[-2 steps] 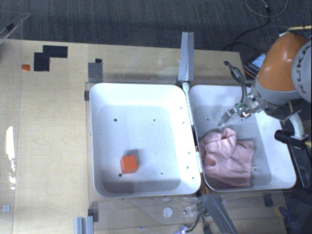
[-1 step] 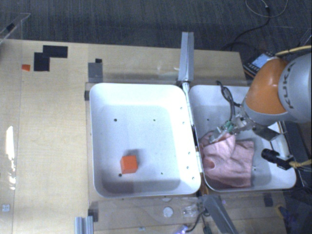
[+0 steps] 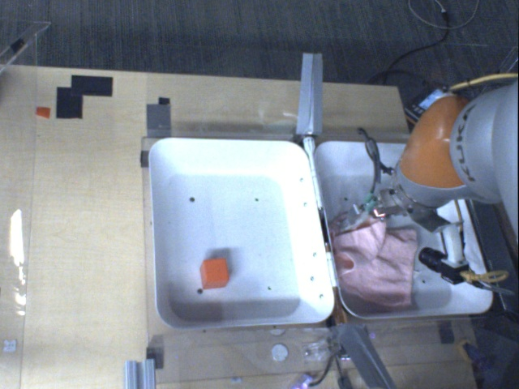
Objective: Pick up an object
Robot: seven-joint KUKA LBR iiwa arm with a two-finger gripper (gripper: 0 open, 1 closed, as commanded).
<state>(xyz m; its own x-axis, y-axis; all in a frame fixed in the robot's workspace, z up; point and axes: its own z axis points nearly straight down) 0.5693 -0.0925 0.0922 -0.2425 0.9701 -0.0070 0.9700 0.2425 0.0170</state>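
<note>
Figure: overhead view of the bench, read left to right, with positions given relative to the central divider (image 3: 311, 108) between the bins. Far left of the divider, black tape marks (image 3: 79, 94) and a small orange square (image 3: 43, 113) lie on the wooden bench (image 3: 81, 258). Immediately left of the divider sits the left bin (image 3: 235, 160), containing an orange block (image 3: 215, 273) near its front edge. Immediately right of the divider sits the right bin (image 3: 349, 164), holding a crumpled pink cloth (image 3: 375, 262). The gripper (image 3: 375, 207) is lowered onto the cloth's upper edge; its state cannot be determined. The arm (image 3: 454, 148) extends rightward.
</note>
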